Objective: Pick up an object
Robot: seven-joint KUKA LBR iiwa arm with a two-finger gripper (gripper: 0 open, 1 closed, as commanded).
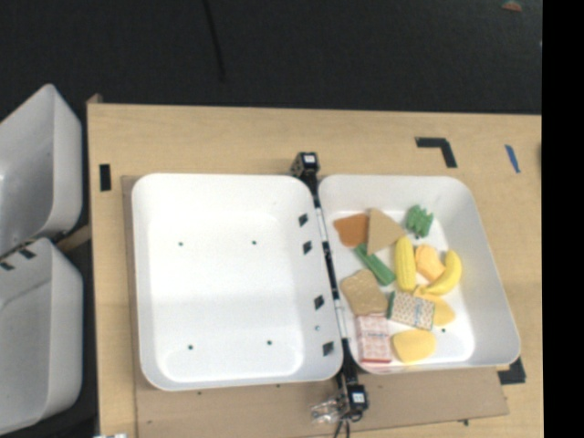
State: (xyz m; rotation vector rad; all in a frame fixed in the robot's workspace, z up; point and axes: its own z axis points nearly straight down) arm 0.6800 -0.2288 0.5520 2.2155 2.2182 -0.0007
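The right bin [474, 215] holds a heap of toy food. An orange-brown slice [350, 230] and a tan wedge [384, 230] lie at its far left. A green broccoli piece [420, 219] sits at the back, and a green bean [373, 265] runs along the middle. A yellow corn cob [405, 262], a banana [447, 276] and an orange-yellow piece [428, 263] are bunched together. Nearer the front lie a tan cracker [362, 291], a speckled packet [412, 310], a pink-striped packet [373, 338] and a yellow lump [413, 345].
The left bin [146, 272] stands beside the right one, with black clips [321, 272] along the shared rim. Both bins rest on a wooden bench [228, 135]. White rounded housings [32, 245] stand at the far left.
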